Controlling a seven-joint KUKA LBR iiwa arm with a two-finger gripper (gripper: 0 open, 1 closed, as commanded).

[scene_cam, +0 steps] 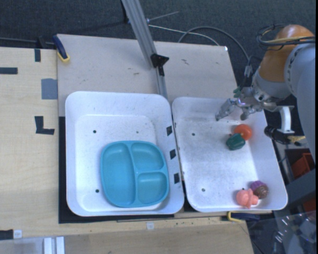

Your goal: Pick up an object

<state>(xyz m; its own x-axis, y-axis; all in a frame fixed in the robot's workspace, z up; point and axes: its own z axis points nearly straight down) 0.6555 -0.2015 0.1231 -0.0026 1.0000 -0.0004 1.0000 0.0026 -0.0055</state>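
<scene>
My gripper (234, 110) hangs over the far right part of the right bin (201, 142), its fingers spread apart with nothing between them. Just below it lie an orange toy (244, 131) and a dark green toy (235, 141), touching each other. Neither one touches the gripper. In the bin's near right corner sit a pink toy (246, 197) and a small purple and brown toy (258, 189), side by side.
The left bin (79, 142) holds a light blue divided plate (133, 172) in its near half. A slanted metal pole (143, 30) crosses the bench behind the bins. The grey arm with its orange band (283, 57) fills the upper right.
</scene>
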